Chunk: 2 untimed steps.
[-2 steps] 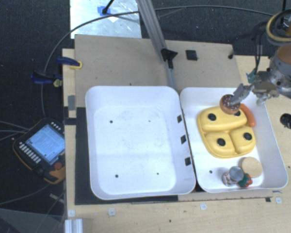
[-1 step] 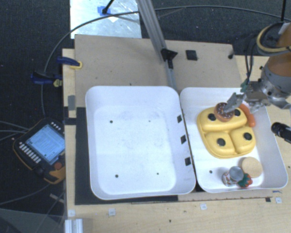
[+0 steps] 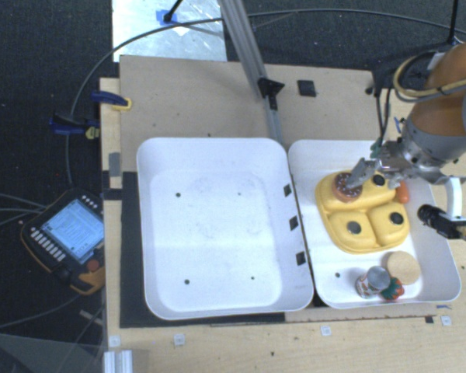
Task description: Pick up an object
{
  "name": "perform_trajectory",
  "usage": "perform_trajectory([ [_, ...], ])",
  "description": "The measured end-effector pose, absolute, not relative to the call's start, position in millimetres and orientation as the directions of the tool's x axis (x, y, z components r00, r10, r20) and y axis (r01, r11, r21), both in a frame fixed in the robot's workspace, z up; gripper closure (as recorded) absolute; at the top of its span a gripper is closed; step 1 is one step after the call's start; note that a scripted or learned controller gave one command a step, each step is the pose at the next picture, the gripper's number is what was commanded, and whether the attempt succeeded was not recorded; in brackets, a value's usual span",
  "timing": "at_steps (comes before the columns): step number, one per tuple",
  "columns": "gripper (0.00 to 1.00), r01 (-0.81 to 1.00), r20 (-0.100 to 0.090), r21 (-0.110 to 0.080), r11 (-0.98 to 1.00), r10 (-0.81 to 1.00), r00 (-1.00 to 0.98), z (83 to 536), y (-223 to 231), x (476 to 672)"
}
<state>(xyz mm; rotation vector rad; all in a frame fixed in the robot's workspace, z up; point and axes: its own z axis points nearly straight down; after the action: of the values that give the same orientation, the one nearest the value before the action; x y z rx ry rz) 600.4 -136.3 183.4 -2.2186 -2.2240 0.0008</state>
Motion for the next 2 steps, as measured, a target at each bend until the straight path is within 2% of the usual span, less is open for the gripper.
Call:
perform_trajectory([
  [1, 0.0, 1.0, 0.0, -0.002, 0.001, 1.0, -0.001, 140, -141, 597.7],
  [2, 1.0, 1.0, -0.001, 0.004, 0.002, 1.0, -0.002, 154, -141, 599.4],
])
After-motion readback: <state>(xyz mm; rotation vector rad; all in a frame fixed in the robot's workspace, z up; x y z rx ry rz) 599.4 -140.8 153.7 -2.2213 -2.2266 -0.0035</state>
